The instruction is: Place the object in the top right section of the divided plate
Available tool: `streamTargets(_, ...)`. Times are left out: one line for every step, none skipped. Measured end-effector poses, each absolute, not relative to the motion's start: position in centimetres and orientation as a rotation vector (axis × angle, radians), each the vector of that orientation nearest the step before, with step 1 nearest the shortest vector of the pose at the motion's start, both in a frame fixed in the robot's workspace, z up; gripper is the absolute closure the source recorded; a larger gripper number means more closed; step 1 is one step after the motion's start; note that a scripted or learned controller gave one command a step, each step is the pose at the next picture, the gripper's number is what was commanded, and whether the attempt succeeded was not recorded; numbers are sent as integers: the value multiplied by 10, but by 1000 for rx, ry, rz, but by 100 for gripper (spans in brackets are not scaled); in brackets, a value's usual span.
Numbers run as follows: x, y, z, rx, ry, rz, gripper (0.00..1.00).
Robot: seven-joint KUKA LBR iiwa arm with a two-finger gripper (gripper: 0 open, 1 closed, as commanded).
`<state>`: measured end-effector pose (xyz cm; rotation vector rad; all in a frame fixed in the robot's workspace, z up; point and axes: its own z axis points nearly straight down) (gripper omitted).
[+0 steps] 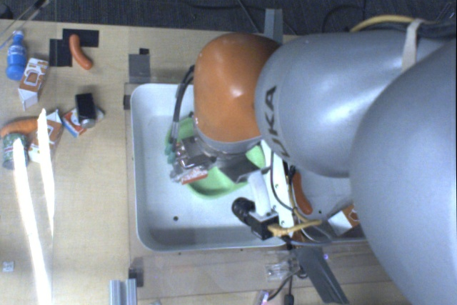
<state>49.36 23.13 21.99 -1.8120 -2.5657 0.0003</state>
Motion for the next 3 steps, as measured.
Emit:
streamTargets(552, 207, 239, -1913, -2493, -3, 100)
streamTargets(578, 191, 379, -2091, -2347, -4, 100)
streamTargets(552, 229, 398, -2040, -2391, -3, 100)
